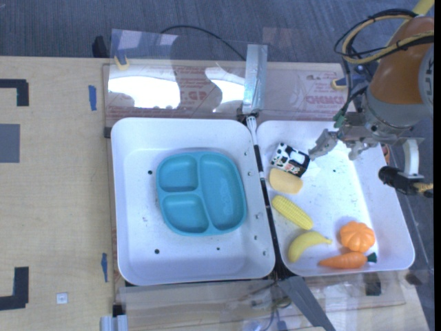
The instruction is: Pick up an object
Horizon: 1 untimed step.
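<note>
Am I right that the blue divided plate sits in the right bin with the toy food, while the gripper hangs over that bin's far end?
Not quite. The camera view shows the blue divided plate alone in the left bin. The toy food lies in the right bin, and the gripper does hang over that bin's far end.

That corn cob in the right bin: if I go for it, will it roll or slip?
The corn cob looks rounded and tapered, so a push would probably roll it. Its surface appears glossy, like moulded plastic, so likely stiff, light and somewhat slippery. A banana lies close below it and might get nudged.
</note>
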Each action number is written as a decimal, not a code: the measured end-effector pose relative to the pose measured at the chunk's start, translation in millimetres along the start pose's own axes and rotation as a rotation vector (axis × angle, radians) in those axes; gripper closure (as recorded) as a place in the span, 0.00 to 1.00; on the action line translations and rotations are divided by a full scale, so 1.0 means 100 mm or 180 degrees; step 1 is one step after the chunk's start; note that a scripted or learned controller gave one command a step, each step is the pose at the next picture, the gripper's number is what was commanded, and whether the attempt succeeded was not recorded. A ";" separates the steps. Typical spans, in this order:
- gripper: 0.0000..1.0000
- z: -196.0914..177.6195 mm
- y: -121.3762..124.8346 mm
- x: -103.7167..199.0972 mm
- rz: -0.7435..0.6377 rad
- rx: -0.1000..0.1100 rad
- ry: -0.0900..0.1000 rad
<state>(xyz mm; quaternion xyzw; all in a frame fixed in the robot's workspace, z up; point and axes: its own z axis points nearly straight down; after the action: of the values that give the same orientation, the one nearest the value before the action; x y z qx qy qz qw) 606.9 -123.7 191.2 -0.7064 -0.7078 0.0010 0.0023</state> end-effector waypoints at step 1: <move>0.00 0.53 -0.51 0.29 -0.0065 0.0006 -0.0001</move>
<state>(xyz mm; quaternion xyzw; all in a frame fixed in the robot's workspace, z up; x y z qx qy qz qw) 555.7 -94.9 138.2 -0.6991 -0.7150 0.0018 0.0028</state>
